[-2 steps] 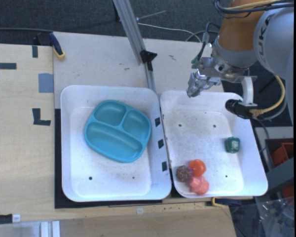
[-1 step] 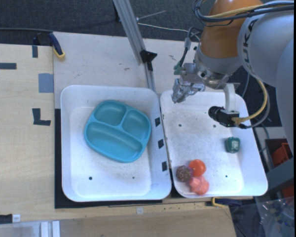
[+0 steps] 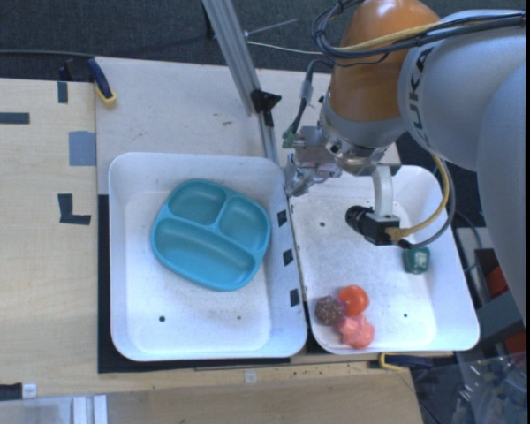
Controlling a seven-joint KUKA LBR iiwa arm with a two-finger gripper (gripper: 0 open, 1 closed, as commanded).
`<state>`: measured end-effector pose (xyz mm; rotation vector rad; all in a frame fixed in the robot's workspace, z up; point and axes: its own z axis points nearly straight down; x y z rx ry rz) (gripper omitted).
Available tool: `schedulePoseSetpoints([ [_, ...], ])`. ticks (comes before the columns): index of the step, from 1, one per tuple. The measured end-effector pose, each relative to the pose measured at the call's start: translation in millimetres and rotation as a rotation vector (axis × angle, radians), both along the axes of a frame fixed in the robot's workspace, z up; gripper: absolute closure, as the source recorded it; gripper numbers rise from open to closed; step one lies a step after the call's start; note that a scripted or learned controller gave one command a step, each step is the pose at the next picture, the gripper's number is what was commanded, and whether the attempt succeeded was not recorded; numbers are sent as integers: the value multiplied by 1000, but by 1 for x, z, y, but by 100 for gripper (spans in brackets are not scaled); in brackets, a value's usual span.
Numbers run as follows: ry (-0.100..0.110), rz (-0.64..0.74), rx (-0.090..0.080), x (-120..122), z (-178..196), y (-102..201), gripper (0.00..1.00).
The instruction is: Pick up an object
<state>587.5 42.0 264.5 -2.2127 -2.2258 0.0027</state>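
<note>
A light blue divided plate (image 3: 212, 235) lies tilted in the left bin (image 3: 132, 325). Near the front edge of the right bin (image 3: 442, 325) three small items cluster together: a red-orange ball (image 3: 353, 299), a dark brownish ball (image 3: 329, 309) and a pink piece (image 3: 358, 331). A small teal object (image 3: 415, 260) sits further right in that bin. My gripper (image 3: 297, 180) hangs over the back of the right bin, close to the divider between the bins. It is well apart from the cluster and from the plate.
A slanted metal pole (image 3: 234, 51) rises behind the bins, just left of the gripper. A black fitting with cables (image 3: 373, 224) hangs from the wrist over the right bin. The arm's bulk covers the bin's back right.
</note>
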Motion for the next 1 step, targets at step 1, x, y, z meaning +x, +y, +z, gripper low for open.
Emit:
schedulePoseSetpoints([
  [1, 1, -1, -1, -28, -9, 36, 100],
])
